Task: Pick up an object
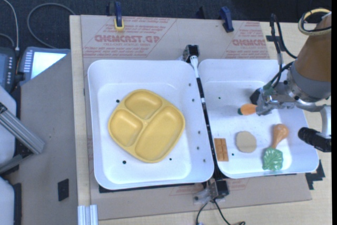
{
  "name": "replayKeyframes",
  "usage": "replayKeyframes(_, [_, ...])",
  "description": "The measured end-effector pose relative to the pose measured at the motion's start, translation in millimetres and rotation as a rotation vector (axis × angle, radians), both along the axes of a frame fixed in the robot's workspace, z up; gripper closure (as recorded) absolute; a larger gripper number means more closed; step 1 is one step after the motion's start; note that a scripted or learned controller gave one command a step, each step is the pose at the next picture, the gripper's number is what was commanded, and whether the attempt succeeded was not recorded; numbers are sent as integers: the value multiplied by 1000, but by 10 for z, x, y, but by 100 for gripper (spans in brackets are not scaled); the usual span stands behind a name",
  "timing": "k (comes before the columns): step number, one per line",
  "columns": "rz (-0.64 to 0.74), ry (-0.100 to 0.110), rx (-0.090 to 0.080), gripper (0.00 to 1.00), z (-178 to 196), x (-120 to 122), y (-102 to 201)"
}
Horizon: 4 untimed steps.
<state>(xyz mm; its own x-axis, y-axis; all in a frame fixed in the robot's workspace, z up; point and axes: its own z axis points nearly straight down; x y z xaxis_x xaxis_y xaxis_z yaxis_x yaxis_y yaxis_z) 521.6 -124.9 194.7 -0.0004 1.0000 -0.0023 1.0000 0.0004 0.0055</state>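
Two bins: white, side by side on the bench.
Left bin: yellow divided plate.
Right bin: tan disc, drumstick, green leafy toy, brown block.
Tool: touching an orange carrot-like piece (finger state hidden; cannot tell).

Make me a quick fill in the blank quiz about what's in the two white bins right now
1. The yellow divided plate lies in the ____ bin.
2. The plate has ____ compartments.
3. The gripper sits over the right bin, next to a small ____ object.
4. The leafy toy near the right bin's front edge is ____.

Missing words: left; three; orange; green
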Motion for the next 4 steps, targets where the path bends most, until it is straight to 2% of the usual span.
replayKeyframes(1, [1, -1, 0, 100, 528, 14, -3])
replayKeyframes(2, [5, 2, 3, 100, 555, 127, 481])
replayKeyframes(3, [3, 8, 3, 100, 393, 149, 999])
replayKeyframes(4, [3, 7, 4, 100, 408, 123, 1601])
